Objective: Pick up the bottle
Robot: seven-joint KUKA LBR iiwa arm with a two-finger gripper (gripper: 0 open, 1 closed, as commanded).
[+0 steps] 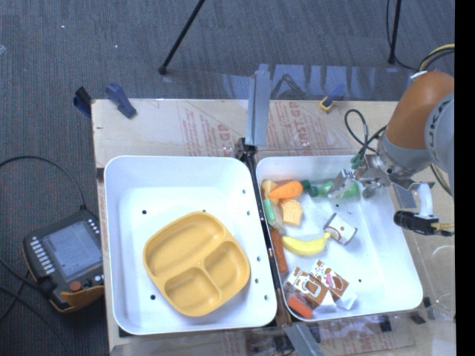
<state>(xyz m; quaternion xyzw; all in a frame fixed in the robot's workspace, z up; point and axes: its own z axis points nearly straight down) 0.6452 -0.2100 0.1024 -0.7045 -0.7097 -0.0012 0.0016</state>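
Here, in the camera view, the gripper [355,181] is low in the right bin [401,273], at its back wall. The green bottle [334,190] lies on its side there, and the 2 fingers close narrowly around its clear end. In front lie a carrot [285,191], a banana [306,243] and small cartons [319,284]. The left bin [133,191] holds a yellow divided plate [196,262].

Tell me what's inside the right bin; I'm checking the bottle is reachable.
Bottle at the far wall under the gripper, carrot, banana, small cartons. The bottle's right end is hidden.
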